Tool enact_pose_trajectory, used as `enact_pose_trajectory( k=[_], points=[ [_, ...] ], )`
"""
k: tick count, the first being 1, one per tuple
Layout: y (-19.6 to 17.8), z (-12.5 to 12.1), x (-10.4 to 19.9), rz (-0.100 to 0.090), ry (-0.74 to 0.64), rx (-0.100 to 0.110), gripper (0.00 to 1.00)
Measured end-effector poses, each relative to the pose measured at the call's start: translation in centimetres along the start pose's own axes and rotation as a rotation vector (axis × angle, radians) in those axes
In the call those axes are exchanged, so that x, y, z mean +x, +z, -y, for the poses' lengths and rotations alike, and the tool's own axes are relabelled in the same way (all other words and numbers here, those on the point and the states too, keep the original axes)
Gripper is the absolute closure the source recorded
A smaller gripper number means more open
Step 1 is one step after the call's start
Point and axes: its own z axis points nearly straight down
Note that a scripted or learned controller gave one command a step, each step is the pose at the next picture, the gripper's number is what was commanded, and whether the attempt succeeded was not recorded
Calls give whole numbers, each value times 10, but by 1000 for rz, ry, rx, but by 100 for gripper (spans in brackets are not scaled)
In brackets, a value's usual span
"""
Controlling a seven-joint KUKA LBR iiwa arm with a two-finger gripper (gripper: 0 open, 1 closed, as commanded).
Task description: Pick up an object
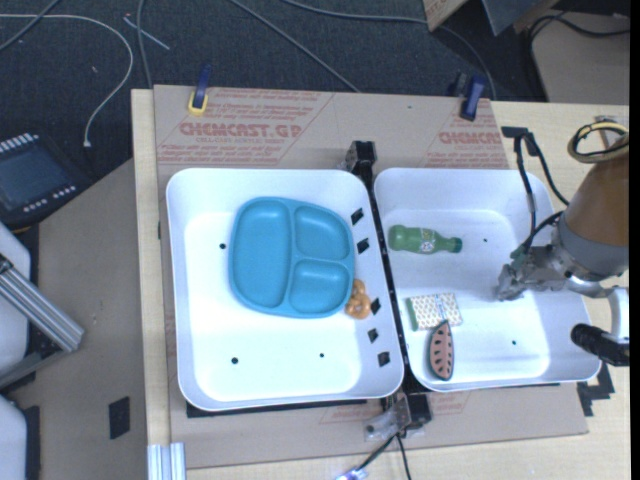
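White bins: two shallow trays side by side on a cardboard-topped bench [300, 118]; the left bin [200, 298] and the right bin [480, 353] meet at a black divider strip.
Arm: grey, with an orange band, [598, 218] reaching in from the right over the right bin's right side.
Blue plate: a three-compartment plate [292, 256] lying flat in the upper middle of the left bin.
Gripper: [518, 280] low over the right part of the right bin, above bare white floor; nothing shows between its fingers, and whether they are apart or together cannot be told.
Green bottle: a small bottle [424, 239] lying on its side in the upper left of the right bin, well apart from the gripper.
Watermelon slice: [440, 351] near the front left of the right bin, just below the patterned packet.
Patterned packet: a small flat checked piece [434, 310] left of the gripper.
Orange bit: a small brownish-orange item [358, 301] touching the plate's lower right edge.
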Motion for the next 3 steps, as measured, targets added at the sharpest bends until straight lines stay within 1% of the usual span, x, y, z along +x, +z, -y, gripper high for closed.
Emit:
enact_pose_trajectory(
  k=[1, 2, 3],
  points=[
    [-49, -10, 5, 3, -1, -6, 100],
    [-94, -17, 2, 3, -1, -5, 100],
    [-144, -11, 7, 4, -2, -6, 100]
  ],
)
